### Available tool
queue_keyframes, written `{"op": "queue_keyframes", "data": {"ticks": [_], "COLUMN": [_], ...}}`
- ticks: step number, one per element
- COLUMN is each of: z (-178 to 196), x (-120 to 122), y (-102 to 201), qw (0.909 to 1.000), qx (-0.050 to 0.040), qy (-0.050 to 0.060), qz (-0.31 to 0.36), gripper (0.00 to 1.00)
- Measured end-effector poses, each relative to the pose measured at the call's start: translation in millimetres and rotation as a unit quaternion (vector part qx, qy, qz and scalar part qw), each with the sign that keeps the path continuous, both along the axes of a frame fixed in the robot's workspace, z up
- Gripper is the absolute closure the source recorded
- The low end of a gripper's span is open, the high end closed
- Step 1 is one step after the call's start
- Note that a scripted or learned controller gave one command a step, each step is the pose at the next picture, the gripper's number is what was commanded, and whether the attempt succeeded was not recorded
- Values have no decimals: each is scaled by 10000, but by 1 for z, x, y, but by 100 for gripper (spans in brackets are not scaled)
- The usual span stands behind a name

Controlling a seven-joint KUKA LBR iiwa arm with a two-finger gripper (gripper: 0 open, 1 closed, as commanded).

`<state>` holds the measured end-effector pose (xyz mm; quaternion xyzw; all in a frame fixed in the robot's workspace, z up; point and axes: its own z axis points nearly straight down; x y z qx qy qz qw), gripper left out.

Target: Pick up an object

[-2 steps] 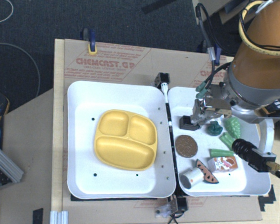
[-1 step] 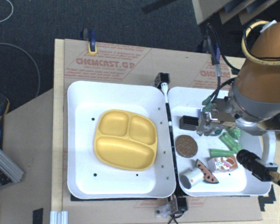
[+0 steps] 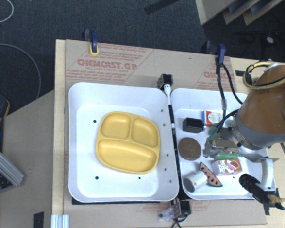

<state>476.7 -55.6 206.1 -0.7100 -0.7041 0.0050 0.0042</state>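
The right bin (image 3: 197,99) holds several small things. A black block (image 3: 193,124) lies at its left, with a brown round disc (image 3: 189,148) just in front of it. A red-and-white packet (image 3: 212,117) lies near the back, and another red-and-white packet (image 3: 228,166) lies to the front right. A white cylinder (image 3: 194,180) and a brown curved piece (image 3: 210,175) rest by the front wall. My gripper (image 3: 218,146) hangs low over the middle of this bin, right of the disc, with a green thing (image 3: 226,155) partly hidden under it.
The left bin (image 3: 77,145) holds a yellow divided plate (image 3: 128,142) at its middle. The arm's orange band (image 3: 269,108) covers the right bin's far right side. Blue clamps (image 3: 93,42) stand at the bench's back edge.
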Motion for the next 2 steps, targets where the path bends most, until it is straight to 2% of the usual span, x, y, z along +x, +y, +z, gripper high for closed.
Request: {"op": "queue_keyframes", "data": {"ticks": [1, 2], "z": [18, 5], "x": [3, 2], "y": [27, 99], "qw": [10000, 10000], "qx": [7, 24], "qy": [-81, -43], "qz": [56, 81], "gripper": [100, 100]}}
